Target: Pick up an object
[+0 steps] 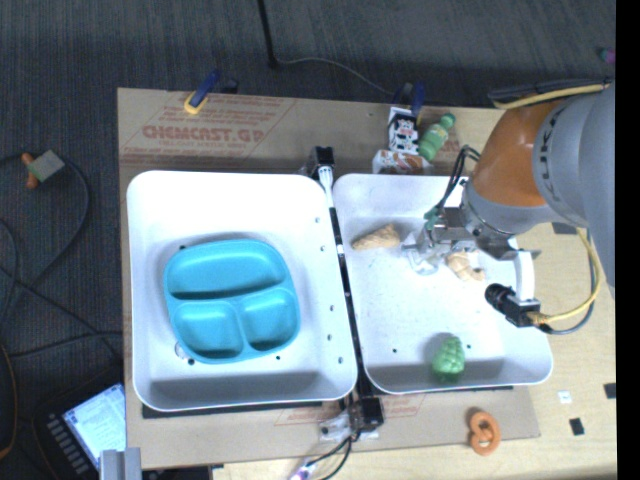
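My gripper (427, 251) hangs low over the upper middle of the right bin (400, 313), under the grey wrist with the orange band. A tan lumpy object (375, 237) lies just to its left on the bin floor. A second small tan piece (462, 265) sits right beside the gripper on its right, partly hidden by the wrist. A green bumpy object (448, 356) rests near the bin's front wall, well apart from the gripper. Nothing can be made out between the gripper's tips.
The left bin (150, 228) holds a blue tray (232, 298) with three compartments. Behind the right bin stand a small white and green toy pair (415, 138). An orange ring (484, 430) lies on the bench in front. A yellow cable (575, 313) loops off the wrist.
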Motion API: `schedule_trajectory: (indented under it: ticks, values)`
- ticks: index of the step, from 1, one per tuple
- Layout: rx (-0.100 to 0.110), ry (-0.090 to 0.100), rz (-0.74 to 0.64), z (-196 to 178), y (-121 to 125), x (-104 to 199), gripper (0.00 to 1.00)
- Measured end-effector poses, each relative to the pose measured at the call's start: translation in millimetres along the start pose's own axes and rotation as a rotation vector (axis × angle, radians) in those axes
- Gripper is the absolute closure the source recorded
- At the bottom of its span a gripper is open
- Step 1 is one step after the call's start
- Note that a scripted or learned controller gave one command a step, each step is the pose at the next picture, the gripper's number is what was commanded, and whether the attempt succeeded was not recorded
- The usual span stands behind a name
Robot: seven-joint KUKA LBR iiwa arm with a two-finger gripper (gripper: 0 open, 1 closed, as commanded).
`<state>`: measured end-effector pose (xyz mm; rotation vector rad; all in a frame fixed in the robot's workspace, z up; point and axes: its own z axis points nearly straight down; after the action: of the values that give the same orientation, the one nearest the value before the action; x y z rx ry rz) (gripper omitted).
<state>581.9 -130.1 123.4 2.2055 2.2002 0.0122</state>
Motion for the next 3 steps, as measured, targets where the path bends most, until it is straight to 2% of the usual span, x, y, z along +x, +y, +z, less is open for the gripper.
schedule_trajectory:
  ticks: [1, 2, 3]
  values:
    - [0.022, 0.011, -0.004, -37, 75, -6, 1.0]
    - [0.024, 0.013, -0.004, -105, -8, 48, 1.0]
    - [0.025, 0.013, -0.003, -117, -73, 94, 1.0]
